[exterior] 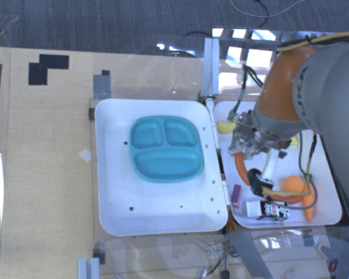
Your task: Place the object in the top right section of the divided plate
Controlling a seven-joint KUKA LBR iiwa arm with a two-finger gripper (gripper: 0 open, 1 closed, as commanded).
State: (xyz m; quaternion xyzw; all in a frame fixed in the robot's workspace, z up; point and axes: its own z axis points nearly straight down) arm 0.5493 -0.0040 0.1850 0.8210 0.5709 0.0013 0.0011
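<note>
A blue divided plate (166,148) lies in the left white bin (113,202), with two small sections at its far side and one large section at the near side. All three sections are bare. My gripper (244,147) hangs low over the left part of the right bin (331,214), well right of the plate. A curved orange piece (239,167) shows just below the gripper; whether it is held is hidden by the wrist. An orange ball (293,184) and an orange carrot-like piece (309,207) lie at the bin's near right.
A yellow object (224,127) sits at the right bin's far left. A small purple piece (237,194) and a white printed box (267,209) lie near its front edge. The bins' shared wall (217,156) runs between plate and gripper.
</note>
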